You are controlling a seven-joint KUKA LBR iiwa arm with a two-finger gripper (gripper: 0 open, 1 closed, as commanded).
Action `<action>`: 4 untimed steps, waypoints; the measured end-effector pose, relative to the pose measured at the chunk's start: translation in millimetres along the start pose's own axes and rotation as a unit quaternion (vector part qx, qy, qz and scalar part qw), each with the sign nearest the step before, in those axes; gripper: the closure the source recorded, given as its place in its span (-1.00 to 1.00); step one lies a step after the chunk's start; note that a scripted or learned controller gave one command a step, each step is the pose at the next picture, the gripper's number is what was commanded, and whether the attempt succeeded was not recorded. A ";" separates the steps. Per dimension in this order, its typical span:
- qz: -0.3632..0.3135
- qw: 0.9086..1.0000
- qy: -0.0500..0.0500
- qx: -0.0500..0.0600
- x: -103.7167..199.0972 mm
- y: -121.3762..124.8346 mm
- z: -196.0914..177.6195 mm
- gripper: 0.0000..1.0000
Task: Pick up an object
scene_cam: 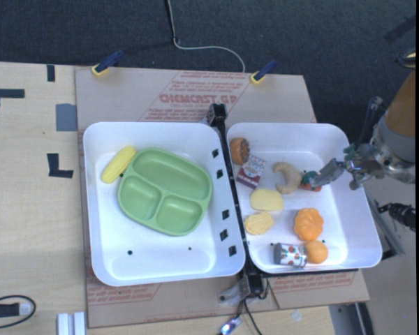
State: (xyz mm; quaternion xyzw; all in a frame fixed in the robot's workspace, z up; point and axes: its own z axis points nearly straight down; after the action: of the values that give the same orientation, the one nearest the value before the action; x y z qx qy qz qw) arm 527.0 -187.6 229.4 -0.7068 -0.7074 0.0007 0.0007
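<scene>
Claw over right bin, near tan toy

Arm [398, 128] reaches in from the right, with the claw [320, 178] low over the right bin [335, 135]. Claw tips sit beside a small red-and-green item [308, 181]; open or closed state cannot be told. Tan curved toy [288, 176] lies just left of the tips. Also in this bin: orange pumpkin [308, 224], small orange ball [317, 252] touching a can [290, 255], two yellow pieces [266, 200] [258, 222], a doughnut [239, 149]. Left bin [105, 257] holds a green tray [165, 190] and a corn cob [118, 163].
</scene>
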 end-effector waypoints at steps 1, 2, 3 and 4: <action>0.001 1.000 0.003 0.006 18.6 -47.4 128.7 -1.00; 0.000 1.000 0.000 0.000 31.3 -33.7 145.8 -1.00; 0.000 1.000 0.000 0.000 31.3 -33.7 134.5 1.00; -0.005 1.000 0.000 -0.005 106.6 3.6 39.8 1.00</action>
State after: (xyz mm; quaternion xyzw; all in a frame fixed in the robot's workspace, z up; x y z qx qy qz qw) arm 530.4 -81.0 189.6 -0.7036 -0.7106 -0.0031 -0.0026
